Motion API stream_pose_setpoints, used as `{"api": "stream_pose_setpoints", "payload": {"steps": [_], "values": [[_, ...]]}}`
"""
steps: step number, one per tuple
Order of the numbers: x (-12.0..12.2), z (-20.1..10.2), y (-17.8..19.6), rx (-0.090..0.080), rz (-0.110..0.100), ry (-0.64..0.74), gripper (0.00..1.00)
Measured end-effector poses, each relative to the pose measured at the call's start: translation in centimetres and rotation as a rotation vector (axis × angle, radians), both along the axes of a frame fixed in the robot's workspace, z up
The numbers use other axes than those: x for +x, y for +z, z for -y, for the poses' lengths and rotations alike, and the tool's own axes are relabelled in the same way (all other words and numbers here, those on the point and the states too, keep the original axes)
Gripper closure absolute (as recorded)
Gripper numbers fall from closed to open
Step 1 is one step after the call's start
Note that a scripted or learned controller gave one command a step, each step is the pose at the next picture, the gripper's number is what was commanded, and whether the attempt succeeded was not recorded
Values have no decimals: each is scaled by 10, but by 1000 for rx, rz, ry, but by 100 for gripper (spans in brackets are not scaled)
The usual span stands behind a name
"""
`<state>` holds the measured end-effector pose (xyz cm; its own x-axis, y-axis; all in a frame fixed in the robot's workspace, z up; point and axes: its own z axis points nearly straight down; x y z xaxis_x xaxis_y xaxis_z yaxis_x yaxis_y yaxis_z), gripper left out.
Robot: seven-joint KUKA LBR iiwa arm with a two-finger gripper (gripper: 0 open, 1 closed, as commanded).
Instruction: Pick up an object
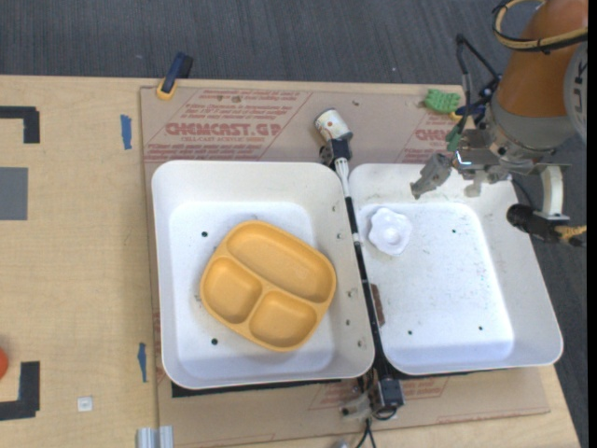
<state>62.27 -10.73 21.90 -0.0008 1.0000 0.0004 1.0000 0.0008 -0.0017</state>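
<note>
Kid: Where are your jaws right now?

Me: Up at the two o'clock part of the picture. They hang over the far edge of the right bin. They are spread apart, and nothing is between them.

Kid: What can you pick up?

Me: A little white flower-shaped thing. It lies in the right bin, near the bin's left wall, at about eight o'clock from my jaws. It is near them but not touching.

Kid: Is there room around it?

Me: Yes. The bin floor toward four o'clock from it is open and bare.

Kid: And the other bin?

Me: The left bin holds a yellow tray with three parts. It sits in the middle, tilted, away from the walls.
</note>
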Motion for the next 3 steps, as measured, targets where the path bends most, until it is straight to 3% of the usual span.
{"api": "stream_pose_setpoints", "payload": {"steps": [1, 2, 3], "values": [[-14, -15, -106, 0, -3, -199, 0], [-43, -10, -133, 0, 2, 405, 0], [-112, 5, -134, 0, 2, 430, 0]]}}
